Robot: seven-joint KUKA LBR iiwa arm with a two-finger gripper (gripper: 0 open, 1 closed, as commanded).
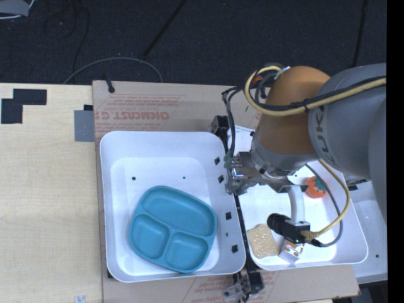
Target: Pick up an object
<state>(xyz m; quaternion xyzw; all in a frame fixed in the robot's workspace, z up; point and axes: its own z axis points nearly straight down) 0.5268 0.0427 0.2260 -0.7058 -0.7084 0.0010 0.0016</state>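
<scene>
Toast-shaped tan piece (pixel 263 240) lies flat in the right bin's (pixel 360 248) near-left corner. The gripper (pixel 238 173) hangs over that bin's left wall, so the piece lies camera-ward of it. I cannot tell how wide the gripper stands. An orange toy (pixel 314 188) sits mid-bin.

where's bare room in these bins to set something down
Left bin: bare floor along the far wall above the blue divided plate, plus a narrow strip on its left. Right bin is crowded: the arm, a tan piece and an orange thing.
</scene>
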